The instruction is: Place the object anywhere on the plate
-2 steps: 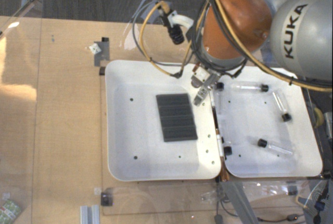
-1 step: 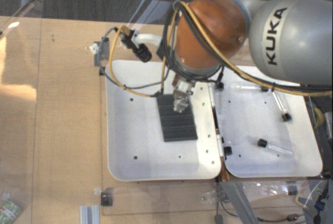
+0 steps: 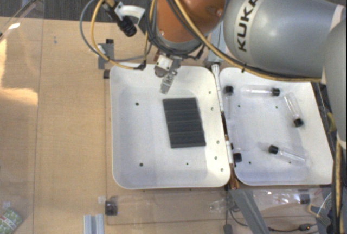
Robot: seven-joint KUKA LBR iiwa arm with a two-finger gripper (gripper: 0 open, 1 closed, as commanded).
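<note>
The plate (image 3: 184,122) is a dark ribbed rectangle lying flat in the middle of the left white bin (image 3: 127,140). My gripper (image 3: 166,84) hangs over the far part of that bin, just beyond the plate's far left corner and a little above the floor. The arm's orange band and grey wrist hide its upper part. Clear tubes with black caps lie in the right bin (image 3: 320,168): one tube (image 3: 259,90) along the far side, one tube (image 3: 293,109) at the right, one tube (image 3: 286,155) near the front.
A raised rim (image 3: 222,119) separates the two bins. Yellow and black cables (image 3: 100,16) loop over the bench behind the left bin. A small black bracket (image 3: 106,54) stands at that bin's far left corner. Bare wooden bench lies to the left.
</note>
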